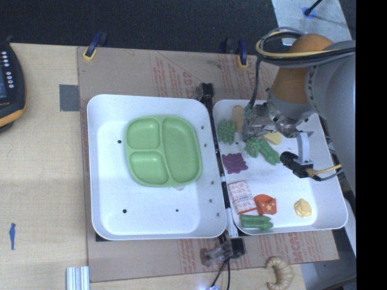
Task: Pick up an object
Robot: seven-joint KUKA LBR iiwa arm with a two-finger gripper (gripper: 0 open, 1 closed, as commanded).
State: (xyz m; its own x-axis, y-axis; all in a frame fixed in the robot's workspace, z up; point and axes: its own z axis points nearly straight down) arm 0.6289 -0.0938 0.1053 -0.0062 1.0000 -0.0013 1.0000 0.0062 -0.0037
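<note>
My gripper [257,127] hangs low over the far left part of the right bin [326,219], under the orange band of the arm. Directly beneath and just in front of it lies a green bumpy toy vegetable [264,149]. A green broccoli piece [225,130] and a beige piece [238,114] lie to its left, and a pale yellow piece [274,138] to its right. Nearer the front are purple grapes [234,161], a red-and-white box [240,196], a red pepper [265,204], a green pea pod [256,223] and a yellow lump [302,208].
The left bin [109,213] holds a green divided plate [163,150]. A black cable plug [297,164] trails from the arm over the right bin. A control pendant [8,83] lies at the bench's left edge, and a tan curled toy [279,272] sits in front of the bins.
</note>
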